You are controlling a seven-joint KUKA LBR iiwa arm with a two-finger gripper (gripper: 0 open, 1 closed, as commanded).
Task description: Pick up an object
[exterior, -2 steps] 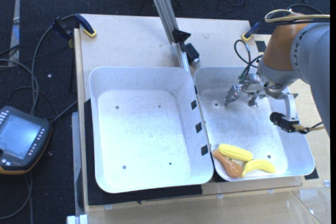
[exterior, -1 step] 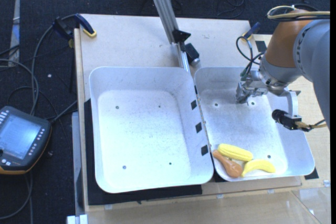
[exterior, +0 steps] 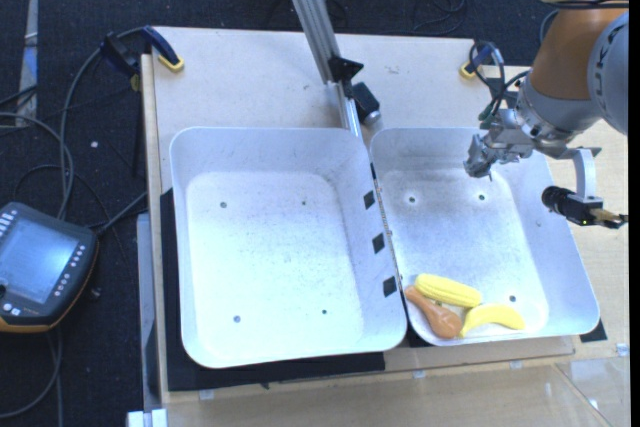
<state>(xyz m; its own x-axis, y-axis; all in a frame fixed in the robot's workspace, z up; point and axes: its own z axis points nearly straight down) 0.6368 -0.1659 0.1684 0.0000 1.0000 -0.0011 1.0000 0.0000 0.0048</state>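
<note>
In the right bin (exterior: 540,245), near its front edge, lie three small objects close together: a yellow corn-like piece (exterior: 447,290), a yellow banana-shaped piece (exterior: 492,318) and an orange piece (exterior: 436,311). My gripper (exterior: 479,162) hangs over the far part of the same bin, well back from those objects. Nothing shows beneath its tip.
The left bin (exterior: 190,215) stands beside the right one, divided from it by a ridge with black clips (exterior: 378,242). A slanted metal camera pole (exterior: 312,10) rises behind the bins. A teach pendant (exterior: 40,265) lies on the floor at the left.
</note>
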